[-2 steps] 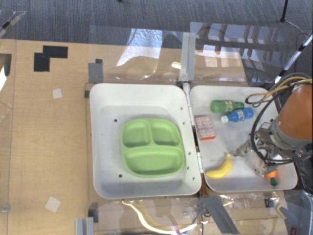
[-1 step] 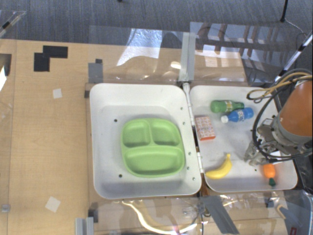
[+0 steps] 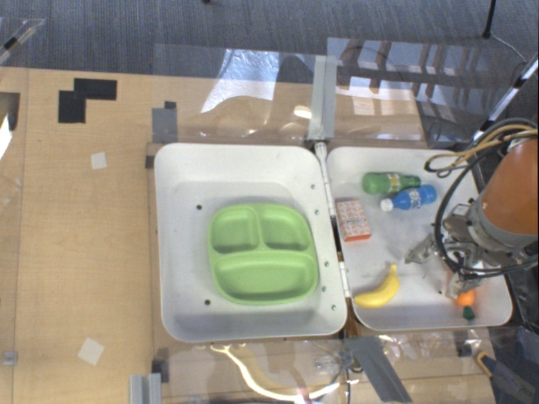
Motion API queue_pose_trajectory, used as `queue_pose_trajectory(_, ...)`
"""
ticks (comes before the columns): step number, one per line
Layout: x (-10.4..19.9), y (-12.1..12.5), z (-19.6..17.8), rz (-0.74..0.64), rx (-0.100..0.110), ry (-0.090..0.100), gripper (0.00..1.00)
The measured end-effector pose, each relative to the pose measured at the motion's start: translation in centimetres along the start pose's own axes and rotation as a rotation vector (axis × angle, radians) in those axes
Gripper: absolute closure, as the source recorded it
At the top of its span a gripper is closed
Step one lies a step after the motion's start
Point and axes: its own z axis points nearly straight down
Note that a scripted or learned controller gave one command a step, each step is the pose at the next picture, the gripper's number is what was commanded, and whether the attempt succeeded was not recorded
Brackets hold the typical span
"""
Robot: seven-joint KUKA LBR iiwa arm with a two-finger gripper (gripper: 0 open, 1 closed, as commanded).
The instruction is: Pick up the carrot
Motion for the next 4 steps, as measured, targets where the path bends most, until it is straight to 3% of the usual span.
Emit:
queue_pose_trajectory(1,0.4,-0.2,1.1,-0.230,-0.015,-0.005,0.00)
queue_pose_trajectory(2,0.3,-0.6,-0.1,-0.230,-0.003,-0.005,1.00)
queue_pose_trajectory(3,1.3,-0.6,1.1,-0.584,-0.020,0.004,1.00)
queue_pose_trajectory(4,2.0,0.4,1.1,-1.008,-0.005,-0.003,1.00)
